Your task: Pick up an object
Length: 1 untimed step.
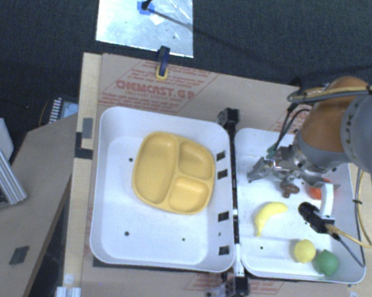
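Hanging low over the upper part of the right bin [273, 261], the gripper [267, 169] is seen from above; whether it is open or closed cannot be told, and nothing is visibly held. A small brown object [290, 189] lies just beside it, with an orange-red piece [315, 192] a little further right. A banana [270, 215] rests on the bin floor just below the gripper, apart from it. A lemon [304, 250] and a green fruit [325, 262] lie side by side near the bin's lower right corner. The left bin [109, 222] holds a yellow divided plate [173, 172].
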Each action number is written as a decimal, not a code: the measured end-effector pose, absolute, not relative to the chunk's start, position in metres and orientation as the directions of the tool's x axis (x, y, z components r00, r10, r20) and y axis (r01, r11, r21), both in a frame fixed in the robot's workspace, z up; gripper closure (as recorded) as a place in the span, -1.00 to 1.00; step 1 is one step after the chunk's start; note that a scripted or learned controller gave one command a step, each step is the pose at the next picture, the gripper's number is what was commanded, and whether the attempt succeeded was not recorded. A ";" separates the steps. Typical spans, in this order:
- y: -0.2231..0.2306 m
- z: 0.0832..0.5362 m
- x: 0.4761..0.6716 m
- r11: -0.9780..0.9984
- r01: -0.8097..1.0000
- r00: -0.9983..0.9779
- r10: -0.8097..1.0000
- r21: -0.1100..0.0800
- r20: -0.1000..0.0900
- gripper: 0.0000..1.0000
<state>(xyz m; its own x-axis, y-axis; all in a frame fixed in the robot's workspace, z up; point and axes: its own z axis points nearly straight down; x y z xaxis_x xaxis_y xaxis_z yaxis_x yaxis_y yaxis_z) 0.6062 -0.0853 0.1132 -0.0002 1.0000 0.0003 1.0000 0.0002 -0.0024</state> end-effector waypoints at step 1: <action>-0.085 0.083 0.606 0.000 1.000 0.000 1.000 -0.001 0.000 -1.00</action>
